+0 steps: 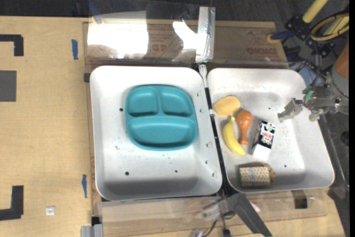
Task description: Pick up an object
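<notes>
Item: gripper (308, 104), right edge of frame, above the right bin (288, 81)'s rim; I cannot tell its finger state, the shapes blur together. Arm mostly cut off. Right bin's left part, well apart from the gripper: yellow lemon-like piece (227, 105), banana (233, 139), orange drumstick-shaped toy (244, 125), small printed card (266, 135), patterned roll (255, 175). Left bin (111, 169): teal divided plate (161, 117).

The arm reaches in from the right; its claw (304, 106) hangs low, nothing visible between its fingers.
</notes>
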`<state>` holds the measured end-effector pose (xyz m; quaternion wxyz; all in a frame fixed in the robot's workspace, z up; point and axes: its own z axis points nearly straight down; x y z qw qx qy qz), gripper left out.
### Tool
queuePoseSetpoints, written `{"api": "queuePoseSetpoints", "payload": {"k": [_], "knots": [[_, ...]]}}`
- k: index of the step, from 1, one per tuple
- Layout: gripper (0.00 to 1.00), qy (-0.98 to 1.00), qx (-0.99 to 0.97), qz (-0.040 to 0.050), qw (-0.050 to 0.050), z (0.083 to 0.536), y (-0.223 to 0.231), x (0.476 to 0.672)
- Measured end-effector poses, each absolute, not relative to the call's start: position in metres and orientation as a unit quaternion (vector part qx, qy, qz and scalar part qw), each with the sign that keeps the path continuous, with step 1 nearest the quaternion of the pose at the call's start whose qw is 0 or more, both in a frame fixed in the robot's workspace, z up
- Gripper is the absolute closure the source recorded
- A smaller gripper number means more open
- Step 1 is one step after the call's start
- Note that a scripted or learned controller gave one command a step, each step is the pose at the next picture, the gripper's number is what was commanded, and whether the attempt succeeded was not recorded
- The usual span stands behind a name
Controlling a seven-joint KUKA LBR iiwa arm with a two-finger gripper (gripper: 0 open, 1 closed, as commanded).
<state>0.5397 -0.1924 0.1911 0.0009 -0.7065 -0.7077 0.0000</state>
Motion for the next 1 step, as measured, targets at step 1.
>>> {"api": "queuePoseSetpoints", "payload": {"k": [1], "knots": [[0.0, -0.686, -0.728, -0.0011, -0.001, 0.0899, -0.1348, 0.526]]}}
